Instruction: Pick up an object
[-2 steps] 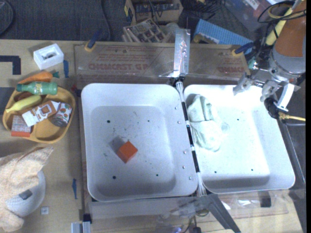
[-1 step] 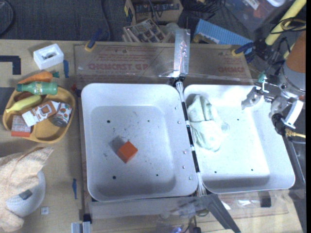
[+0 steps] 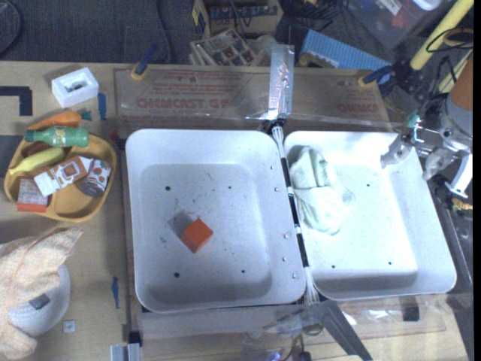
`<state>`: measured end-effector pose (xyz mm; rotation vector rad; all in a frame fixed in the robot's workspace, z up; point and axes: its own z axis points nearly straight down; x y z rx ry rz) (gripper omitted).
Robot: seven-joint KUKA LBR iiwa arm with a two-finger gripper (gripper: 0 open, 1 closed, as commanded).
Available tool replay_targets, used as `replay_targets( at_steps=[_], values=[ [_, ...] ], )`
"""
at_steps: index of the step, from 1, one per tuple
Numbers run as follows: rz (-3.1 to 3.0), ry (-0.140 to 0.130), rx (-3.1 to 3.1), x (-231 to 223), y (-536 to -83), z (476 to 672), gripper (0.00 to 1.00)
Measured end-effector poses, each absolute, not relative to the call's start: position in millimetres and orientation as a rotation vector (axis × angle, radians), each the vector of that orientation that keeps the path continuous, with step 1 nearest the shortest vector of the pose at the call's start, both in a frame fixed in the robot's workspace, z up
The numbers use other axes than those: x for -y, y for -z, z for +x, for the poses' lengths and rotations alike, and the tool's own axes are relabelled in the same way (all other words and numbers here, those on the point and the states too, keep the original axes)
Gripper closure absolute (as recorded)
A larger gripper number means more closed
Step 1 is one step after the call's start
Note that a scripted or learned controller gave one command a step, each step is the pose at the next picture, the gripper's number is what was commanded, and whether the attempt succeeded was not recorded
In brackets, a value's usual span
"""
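The hand point(image 3: 412, 155), fingers spread and pinching nothing, hovers at three o'clock; approach step—next descend onto the cloth point(image 3: 316, 188).

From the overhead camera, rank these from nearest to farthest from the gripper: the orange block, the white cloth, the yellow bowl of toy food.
Measured from the gripper at the right bin's upper right edge:
1. White cloth, crumpled on the left side of the right bin.
2. Orange block, in the middle of the left bin.
3. Yellow bowl, on the bench left of both bins.
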<state>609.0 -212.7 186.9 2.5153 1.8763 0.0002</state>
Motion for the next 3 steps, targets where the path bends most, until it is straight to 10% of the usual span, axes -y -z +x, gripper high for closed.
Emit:
replay_targets(
  at_steps=[1, 2, 3],
  values=[
    [2.408, -0.001, -2.013, 187, -364, 613.2, 0.0],
    [2.455, 0.002, -1.961, 112, -228, 667.0, 0.0],
    [2.426, 0.001, -1.998, 92, -114, 657.6, 0.0]
  ],
)
